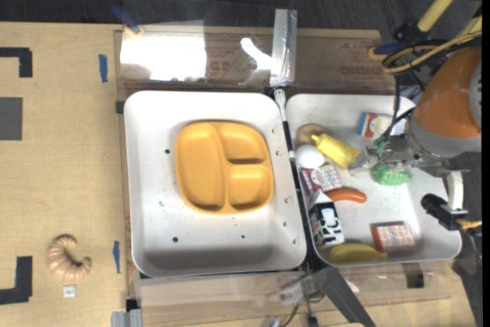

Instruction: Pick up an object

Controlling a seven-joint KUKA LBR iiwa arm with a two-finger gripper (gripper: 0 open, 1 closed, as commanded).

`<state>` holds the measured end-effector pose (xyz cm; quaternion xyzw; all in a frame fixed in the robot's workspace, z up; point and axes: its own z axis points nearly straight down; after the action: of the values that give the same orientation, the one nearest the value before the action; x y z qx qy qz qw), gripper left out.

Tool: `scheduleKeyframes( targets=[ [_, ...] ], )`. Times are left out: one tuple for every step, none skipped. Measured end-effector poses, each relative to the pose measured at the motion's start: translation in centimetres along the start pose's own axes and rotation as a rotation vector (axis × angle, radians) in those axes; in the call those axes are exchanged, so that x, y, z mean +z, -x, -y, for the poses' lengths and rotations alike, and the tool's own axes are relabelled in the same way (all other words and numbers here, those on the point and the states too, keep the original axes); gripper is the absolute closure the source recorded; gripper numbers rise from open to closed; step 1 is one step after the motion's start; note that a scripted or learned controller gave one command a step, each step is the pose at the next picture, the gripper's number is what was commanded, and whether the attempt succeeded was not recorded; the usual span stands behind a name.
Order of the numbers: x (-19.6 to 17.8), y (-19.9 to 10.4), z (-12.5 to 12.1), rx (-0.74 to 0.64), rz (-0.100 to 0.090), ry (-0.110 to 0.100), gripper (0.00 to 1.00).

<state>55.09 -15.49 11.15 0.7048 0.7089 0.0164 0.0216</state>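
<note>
White bin [429, 237]; crumpled green object [391, 175]

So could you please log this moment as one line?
arm: over right bin | gripper: by green item | left bin: yellow tray

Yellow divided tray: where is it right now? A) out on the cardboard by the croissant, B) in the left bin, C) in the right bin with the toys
B: the yellow divided tray lies flat in the middle of the left bin, apart from the clutter in the right bin.
</note>
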Motion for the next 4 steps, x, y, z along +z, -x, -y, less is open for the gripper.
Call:
scheduleKeyframes(
  targets=[
    [0.0, 0.4, 0.0, -0.059, -0.005, -0.002, 0.0],
    [0.0, 0.3, 0.4, -0.078, -0.004, -0.002, 0.0],
    [-1.4, -0.5, 0.6, 0.067, -0.008, -0.044, 0.0],
    [2.2, 2.2, 0.6, -0.011, -0.006, -0.043, 0.0]
  ],
)
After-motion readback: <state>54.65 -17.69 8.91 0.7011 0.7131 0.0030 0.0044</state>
